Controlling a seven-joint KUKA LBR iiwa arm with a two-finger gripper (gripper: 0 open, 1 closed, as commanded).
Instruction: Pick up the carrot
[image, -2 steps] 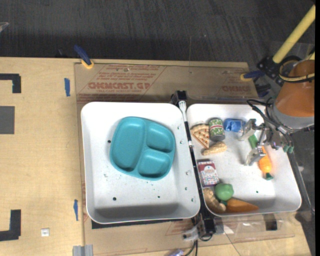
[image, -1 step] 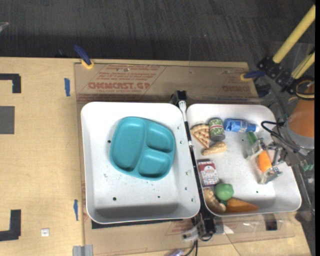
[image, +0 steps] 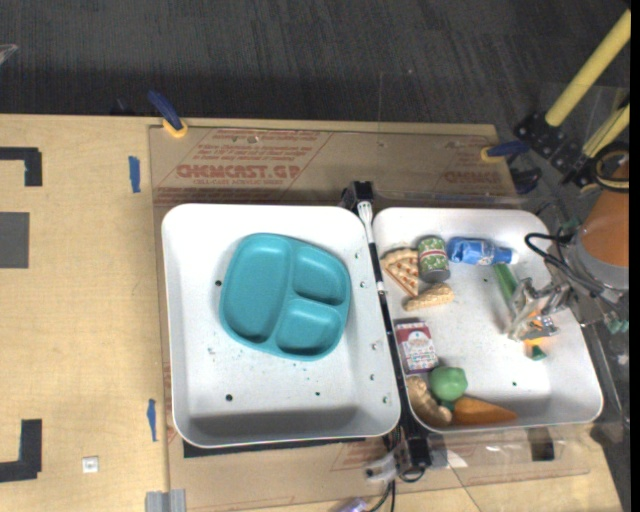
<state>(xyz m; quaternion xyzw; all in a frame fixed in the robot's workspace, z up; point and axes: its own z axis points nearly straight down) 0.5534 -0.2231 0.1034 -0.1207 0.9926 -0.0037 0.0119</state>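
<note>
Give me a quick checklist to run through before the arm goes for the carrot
1. Carrot in view, lying at the right bin's near edge: ok.
2. Claw positioned over the carrot: not ok, it sits farther back and to the right.
3. Claw holding nothing: cannot tell.
4. Room around the carrot: not ok, the green ball touches its thick end.
5. Carrot's top side uncovered: ok.

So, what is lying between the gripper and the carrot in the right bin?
In the camera view, only bare white bin floor separates the gripper from the carrot. A small orange and green piece lies just below the gripper.
</note>
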